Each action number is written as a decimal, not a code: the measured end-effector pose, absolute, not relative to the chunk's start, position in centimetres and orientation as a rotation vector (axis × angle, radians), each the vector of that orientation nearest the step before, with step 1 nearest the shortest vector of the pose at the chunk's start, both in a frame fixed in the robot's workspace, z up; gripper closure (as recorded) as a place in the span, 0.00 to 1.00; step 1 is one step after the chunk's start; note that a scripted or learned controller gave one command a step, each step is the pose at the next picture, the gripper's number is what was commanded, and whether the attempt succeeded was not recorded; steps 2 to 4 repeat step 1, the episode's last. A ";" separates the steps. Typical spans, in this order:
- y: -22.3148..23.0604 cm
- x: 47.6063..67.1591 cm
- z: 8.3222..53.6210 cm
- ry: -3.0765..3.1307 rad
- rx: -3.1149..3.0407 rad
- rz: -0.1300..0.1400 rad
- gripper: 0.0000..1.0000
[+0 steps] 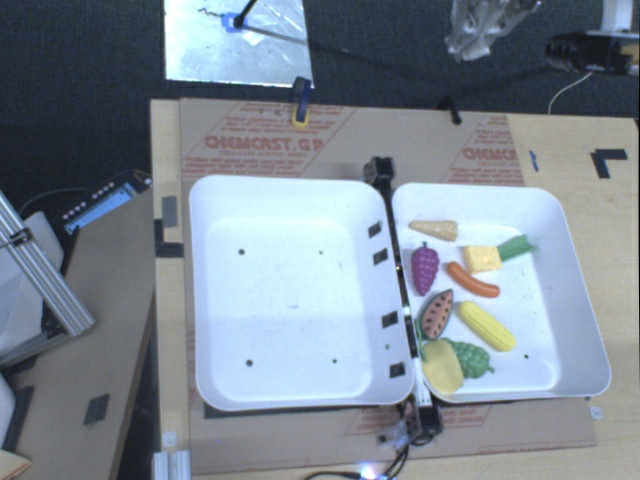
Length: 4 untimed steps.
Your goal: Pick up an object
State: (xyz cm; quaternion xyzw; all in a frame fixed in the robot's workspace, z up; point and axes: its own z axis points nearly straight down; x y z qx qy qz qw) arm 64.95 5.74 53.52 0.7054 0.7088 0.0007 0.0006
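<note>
Camera view looks down on two white bins set side by side on the bench. Nearest the front edge of the right bin [570, 298], by its front-left corner, a pale yellow piece [442, 366] touches a green leafy toy [470, 357]. Just behind them lie a corn cob [487, 326] and a brown-red slice [435, 314]. Further back sit purple grapes [425, 265], an orange-red sausage [471, 279], a yellow block [482, 258] touching a green piece [517, 247], and a tan cone [433, 230] nearest the back wall. The left bin [285, 293] stands beside it. Well beyond the bins' far edge hangs the gripper [472, 38], far from every toy; whether its jaws are parted I cannot tell.
</note>
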 end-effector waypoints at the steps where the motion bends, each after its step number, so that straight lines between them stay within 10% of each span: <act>1: 6.3 63.3 53.5 2.227 2.216 0.002 1.00; 4: 6.3 63.3 53.5 2.227 2.216 0.002 1.00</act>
